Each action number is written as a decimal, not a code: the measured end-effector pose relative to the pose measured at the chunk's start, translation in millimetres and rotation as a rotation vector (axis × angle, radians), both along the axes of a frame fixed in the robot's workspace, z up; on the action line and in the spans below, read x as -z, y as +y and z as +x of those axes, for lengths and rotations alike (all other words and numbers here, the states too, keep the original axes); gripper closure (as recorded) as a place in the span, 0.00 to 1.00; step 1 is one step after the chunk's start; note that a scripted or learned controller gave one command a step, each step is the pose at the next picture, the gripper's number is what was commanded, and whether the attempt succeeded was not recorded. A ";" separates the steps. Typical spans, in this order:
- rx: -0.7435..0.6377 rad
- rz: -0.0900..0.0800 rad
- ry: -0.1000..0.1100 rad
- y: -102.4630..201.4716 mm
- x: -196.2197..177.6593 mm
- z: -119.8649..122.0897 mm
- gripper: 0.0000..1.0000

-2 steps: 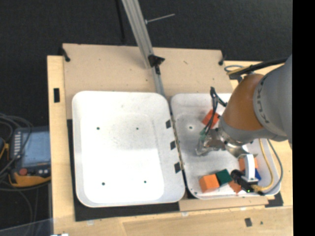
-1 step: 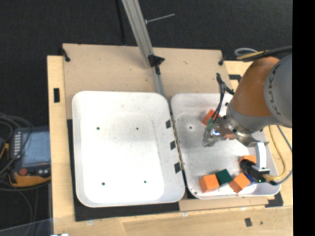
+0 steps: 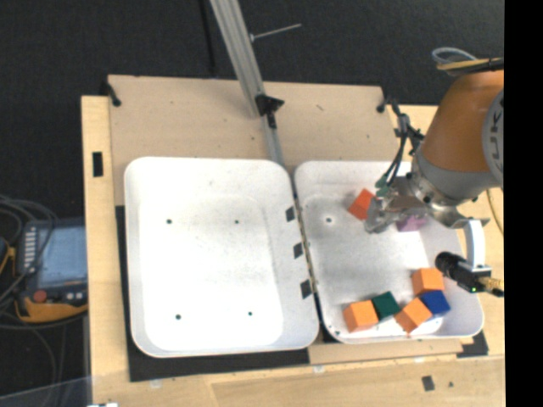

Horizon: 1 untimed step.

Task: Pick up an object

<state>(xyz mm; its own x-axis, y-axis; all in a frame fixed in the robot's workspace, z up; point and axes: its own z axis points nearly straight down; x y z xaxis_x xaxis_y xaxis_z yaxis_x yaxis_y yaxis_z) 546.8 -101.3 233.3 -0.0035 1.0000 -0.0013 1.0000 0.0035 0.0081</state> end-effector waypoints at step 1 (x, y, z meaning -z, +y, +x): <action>-0.002 0.001 0.001 -0.7 -53.8 1.6 1.00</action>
